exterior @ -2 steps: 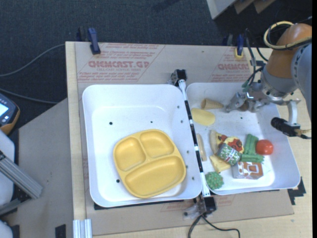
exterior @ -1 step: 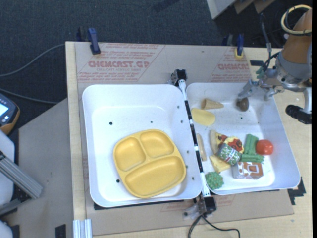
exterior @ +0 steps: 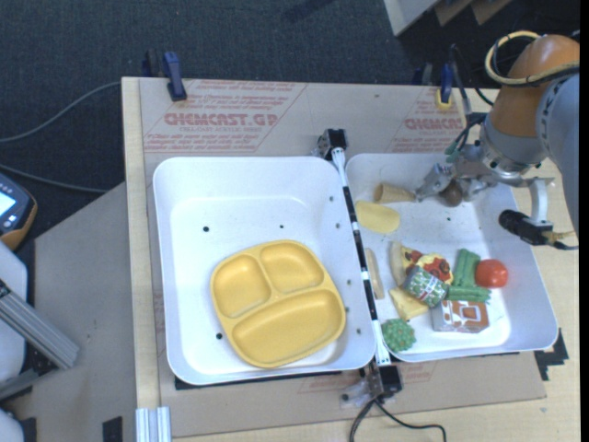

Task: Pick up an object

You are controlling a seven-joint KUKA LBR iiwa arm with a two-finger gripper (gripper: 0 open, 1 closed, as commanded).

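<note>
- The gripper [exterior: 442, 184] hangs low over the far end of the right bin [exterior: 529, 325], just beside a tan wedge-shaped piece [exterior: 394, 192] that lies on the bin floor to its left
- Nothing can be seen between its tips, and whether they are spread or closed cannot be told
- A pale yellow rounded piece [exterior: 377, 216] lies near the wedge, against the divider between the bins
- The other objects crowd the near half of the right bin: a red ball [exterior: 492, 273], a green pepper-like piece [exterior: 467, 267], a patterned can [exterior: 425, 284], a small printed carton [exterior: 463, 316] and a green broccoli-like toy [exterior: 398, 335] at the near edge
- These touch or overlap one another, so their outlines are hard to separate
- The left bin [exterior: 184, 201] holds a yellow divided tray [exterior: 276, 304], well apart from the gripper
- The grey arm [exterior: 525, 127] with its orange band is cut off at the right edge, and its wrist hides part of the far bin wall
</note>
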